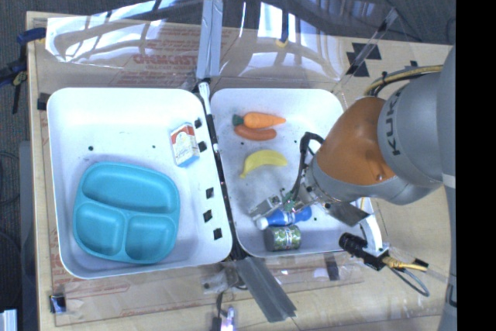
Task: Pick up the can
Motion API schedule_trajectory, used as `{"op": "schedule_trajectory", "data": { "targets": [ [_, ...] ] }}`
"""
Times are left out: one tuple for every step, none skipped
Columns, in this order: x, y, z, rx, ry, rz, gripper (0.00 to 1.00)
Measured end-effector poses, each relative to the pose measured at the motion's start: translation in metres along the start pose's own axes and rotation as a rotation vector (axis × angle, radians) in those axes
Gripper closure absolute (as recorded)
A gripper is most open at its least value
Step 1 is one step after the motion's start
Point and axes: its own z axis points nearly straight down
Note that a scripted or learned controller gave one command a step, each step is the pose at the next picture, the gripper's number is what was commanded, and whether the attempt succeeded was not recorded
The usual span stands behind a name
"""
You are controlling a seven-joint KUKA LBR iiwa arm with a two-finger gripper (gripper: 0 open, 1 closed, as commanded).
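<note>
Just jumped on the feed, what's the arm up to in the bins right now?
The arm is reaching into the right bin from the right, with its gripper low over the cluster near the front wall. The can lies on its side just in front of the gripper, next to a blue and white item. I can't tell whether anything is gripped. A carrot, a sausage-like piece and a banana sit further back. The left bin holds a teal divided tray and a small carton.

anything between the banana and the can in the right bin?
Yes. In the camera view, the gripper and a blue-and-white object lie between the banana and the can. The blue object sits right beside the can.
</note>
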Motion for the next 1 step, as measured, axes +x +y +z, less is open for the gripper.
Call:
{"op": "schedule_trajectory", "data": {
  "targets": [
    [-0.0002,0.002,-0.0103,-0.003,-0.002,-0.006,1.0]
  ]
}}
